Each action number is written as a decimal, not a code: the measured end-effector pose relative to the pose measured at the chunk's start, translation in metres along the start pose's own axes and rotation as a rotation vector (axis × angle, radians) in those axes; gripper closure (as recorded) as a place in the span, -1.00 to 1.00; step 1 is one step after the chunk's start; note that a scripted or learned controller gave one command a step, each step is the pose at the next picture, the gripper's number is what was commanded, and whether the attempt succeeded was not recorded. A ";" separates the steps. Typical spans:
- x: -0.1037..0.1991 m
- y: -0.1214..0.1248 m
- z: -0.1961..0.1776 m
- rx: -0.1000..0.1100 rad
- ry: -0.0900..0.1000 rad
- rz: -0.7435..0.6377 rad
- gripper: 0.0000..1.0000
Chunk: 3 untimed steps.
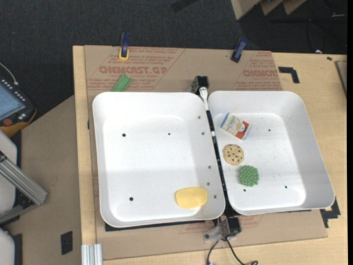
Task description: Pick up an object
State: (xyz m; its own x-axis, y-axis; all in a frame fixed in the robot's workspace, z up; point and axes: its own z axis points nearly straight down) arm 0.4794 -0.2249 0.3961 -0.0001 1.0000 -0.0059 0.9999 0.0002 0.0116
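Note:
A yellow, rounded object (191, 197) lies near the front right corner of the left bin (110, 148). In the right bin (298, 148), along its left side, sit three things: a small blue, white and red carton (235, 126) at the back, a round tan cookie with dark chips (233, 154) in the middle, and a bumpy green ball-like object (248, 175) in front of it.
The two bins stand side by side on a brown cardboard sheet (165, 65) held by two blue clamps (124, 46) at the back edge. A green tag (121, 83) lies on the cardboard behind the left bin. Cables run out at the front (226, 242).

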 end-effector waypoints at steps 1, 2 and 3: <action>0.026 0.016 0.108 0.021 0.010 -0.002 1.00; -0.001 0.000 0.010 0.000 -0.001 0.003 1.00; 0.022 0.017 0.127 0.022 0.011 -0.002 1.00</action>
State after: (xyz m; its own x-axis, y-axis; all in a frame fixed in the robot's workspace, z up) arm 0.4975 -0.2033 0.2692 -0.0017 1.0000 0.0046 0.9999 0.0018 -0.0100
